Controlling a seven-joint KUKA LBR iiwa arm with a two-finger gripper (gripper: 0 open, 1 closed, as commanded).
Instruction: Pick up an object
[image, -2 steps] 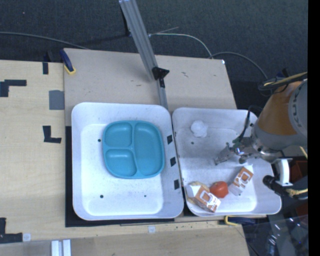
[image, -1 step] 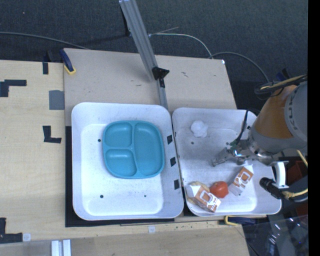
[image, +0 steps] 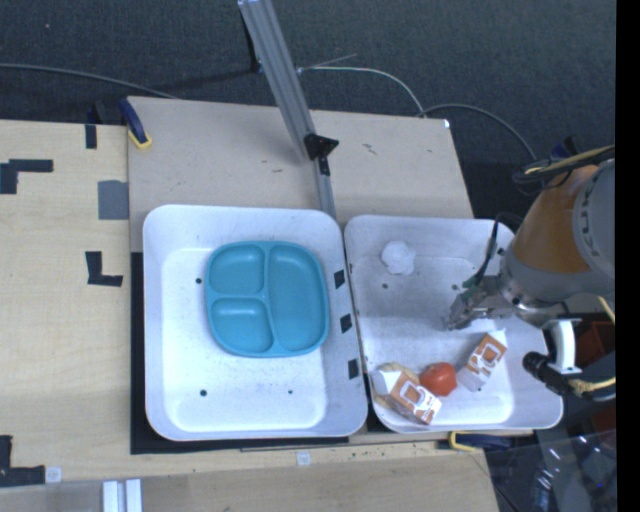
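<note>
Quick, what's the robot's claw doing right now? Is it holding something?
Gripper: low over the right bin's floor, nothing seen in it; open or shut cannot be told.

Arm is a fat grey cylinder with a wide orange band above the wrist, stepping down to a lighter grey wrist flange and a small dark metal gripper, with a thin dark cable running along the wrist toward it.
</note>
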